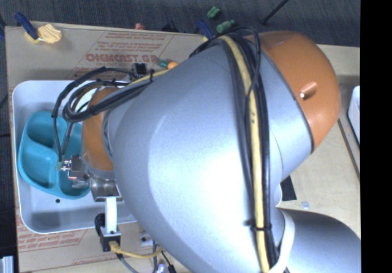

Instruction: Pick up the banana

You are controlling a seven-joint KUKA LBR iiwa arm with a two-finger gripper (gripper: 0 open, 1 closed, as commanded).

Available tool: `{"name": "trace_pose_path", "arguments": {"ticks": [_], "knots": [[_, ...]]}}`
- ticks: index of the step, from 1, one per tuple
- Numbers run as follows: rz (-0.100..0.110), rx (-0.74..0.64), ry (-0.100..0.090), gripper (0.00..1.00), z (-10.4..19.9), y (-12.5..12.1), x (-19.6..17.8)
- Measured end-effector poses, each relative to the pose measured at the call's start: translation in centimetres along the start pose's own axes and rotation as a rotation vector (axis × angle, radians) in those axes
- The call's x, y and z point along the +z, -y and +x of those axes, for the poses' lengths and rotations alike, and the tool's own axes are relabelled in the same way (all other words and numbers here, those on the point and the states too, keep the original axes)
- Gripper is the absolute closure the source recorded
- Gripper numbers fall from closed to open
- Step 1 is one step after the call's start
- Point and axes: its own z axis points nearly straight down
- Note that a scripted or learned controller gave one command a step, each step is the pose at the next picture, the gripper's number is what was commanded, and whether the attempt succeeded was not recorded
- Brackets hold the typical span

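Camera view | arm [214,155] reaches over left white bin [21,143] | blue dish [40,155] beside wrist | claw state: cannot tell

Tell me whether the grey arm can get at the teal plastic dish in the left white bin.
Probably yes. The grey arm has its wrist end over the left white bin, right beside the teal plastic dish, and nothing lies on the dish's visible part. The arm's bulk hides the exact approach.
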Motion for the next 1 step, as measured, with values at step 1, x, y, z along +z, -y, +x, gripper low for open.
{"name": "trace_pose_path", "arguments": {"ticks": [1], "knots": [[-0.008, -0.006, -0.01, 0.0, 0.56, -0.17, -0.28]]}}
